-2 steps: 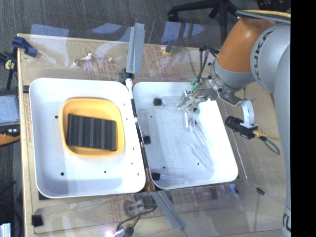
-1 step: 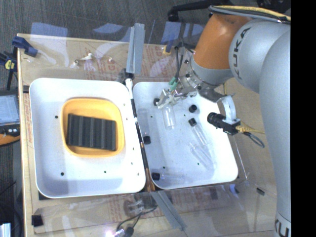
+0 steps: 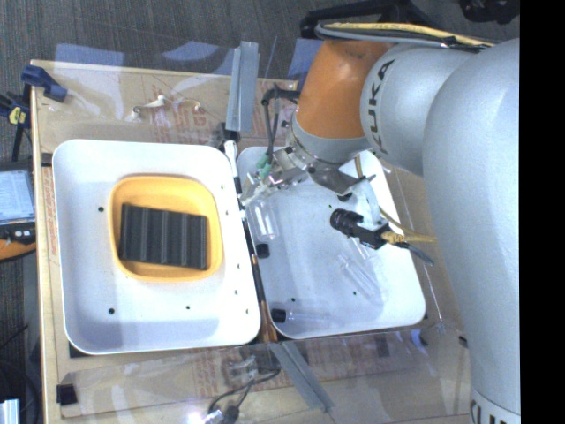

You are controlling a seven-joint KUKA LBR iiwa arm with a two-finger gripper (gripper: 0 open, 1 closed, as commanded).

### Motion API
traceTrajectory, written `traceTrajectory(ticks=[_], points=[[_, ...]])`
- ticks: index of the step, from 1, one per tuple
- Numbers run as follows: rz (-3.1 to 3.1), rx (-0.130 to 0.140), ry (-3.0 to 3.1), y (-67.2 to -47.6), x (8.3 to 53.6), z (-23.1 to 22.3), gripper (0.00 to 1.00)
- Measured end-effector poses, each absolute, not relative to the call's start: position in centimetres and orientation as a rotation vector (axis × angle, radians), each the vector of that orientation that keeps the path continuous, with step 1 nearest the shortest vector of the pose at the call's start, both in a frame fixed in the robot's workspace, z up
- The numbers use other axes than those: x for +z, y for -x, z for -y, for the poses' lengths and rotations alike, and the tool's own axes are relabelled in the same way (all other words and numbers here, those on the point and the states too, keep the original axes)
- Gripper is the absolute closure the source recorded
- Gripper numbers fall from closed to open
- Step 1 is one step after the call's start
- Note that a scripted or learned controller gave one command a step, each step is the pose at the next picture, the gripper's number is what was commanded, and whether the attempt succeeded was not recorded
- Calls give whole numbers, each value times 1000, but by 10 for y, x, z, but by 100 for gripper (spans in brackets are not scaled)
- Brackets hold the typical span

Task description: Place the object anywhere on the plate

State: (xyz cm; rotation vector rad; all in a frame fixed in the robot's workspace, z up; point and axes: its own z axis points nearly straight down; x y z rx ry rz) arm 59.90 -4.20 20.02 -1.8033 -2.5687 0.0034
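My arm reaches in from the right and hangs over the right bin (image 3: pixel 353 321), with my tool (image 3: pixel 261 188) low at that bin's upper left corner, just beside the wall it shares with the left bin (image 3: pixel 79 316). The metal at my wrist crowds the view there, so I cannot tell how the tool is set, and I cannot make out anything held in it.

The plate (image 3: pixel 164 190) lies in the left bin: a yellow dish with a dark ribbed insert (image 3: pixel 164 237) resting in its hollow. It is well apart from my tool, across the dividing wall.

The object I am meant to place is hard to pick out. Faint, glassy shapes (image 3: pixel 357 276) lie on the floor of the right bin, near its middle, and they may be transparent items, but I cannot say which of them, if any, is the one to move.

I judge that I am in the picking step, working at the bin's corner, with the placing not yet done. The next move calls for a sure grip on the object, then a lift clear of the dividing wall, a carry leftward, and a release over the plate.
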Motion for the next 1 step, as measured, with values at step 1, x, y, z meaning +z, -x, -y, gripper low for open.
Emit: traceTrajectory(ticks=[1], points=[[2568,3,1805,-599,200,42,0]])
